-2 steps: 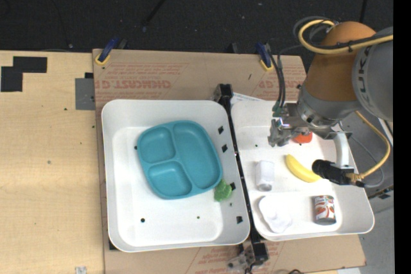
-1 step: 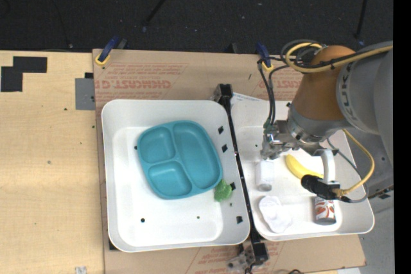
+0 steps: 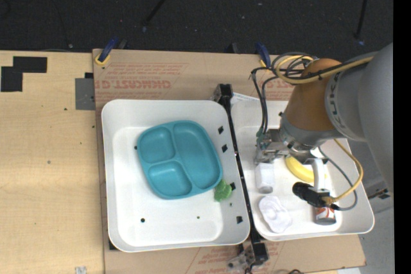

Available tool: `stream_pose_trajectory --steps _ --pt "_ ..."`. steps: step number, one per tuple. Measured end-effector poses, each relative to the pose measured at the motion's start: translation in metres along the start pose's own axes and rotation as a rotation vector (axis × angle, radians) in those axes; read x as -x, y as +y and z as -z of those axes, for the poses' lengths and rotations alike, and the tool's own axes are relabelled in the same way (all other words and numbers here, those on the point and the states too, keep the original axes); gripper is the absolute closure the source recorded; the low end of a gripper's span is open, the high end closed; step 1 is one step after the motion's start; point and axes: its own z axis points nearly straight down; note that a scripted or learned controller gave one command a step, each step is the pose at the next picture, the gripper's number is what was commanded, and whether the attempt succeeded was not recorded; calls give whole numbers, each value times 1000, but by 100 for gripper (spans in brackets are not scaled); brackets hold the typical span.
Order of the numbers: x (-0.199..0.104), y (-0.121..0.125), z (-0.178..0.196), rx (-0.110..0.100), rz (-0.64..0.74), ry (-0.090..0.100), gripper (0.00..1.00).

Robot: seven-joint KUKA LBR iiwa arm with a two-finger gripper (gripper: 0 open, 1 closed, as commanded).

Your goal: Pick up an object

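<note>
From above, the arm [image 3: 334, 99] reaches into the right bin [image 3: 359, 221], its gripper [image 3: 264, 160] low over a small white bottle [image 3: 264, 178]; whether it is apart or together, I cannot tell. Nearby lie a white cloth [image 3: 276, 214] and a yellow object [image 3: 299, 167]. The left bin [image 3: 122, 202] holds a blue plate [image 3: 178, 159] and a green piece [image 3: 223, 190].

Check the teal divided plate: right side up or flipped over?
Right side up. The teal plate lies flat in the left bin, its three compartments showing as hollows facing the camera, with nothing visible in them.
</note>
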Motion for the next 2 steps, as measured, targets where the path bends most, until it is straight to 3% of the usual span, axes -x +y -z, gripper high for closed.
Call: stream_pose_trajectory --steps 1,2 --pt "1 0 11 0 -2 0 100" --pt "6 10 63 4 -2 0 100"
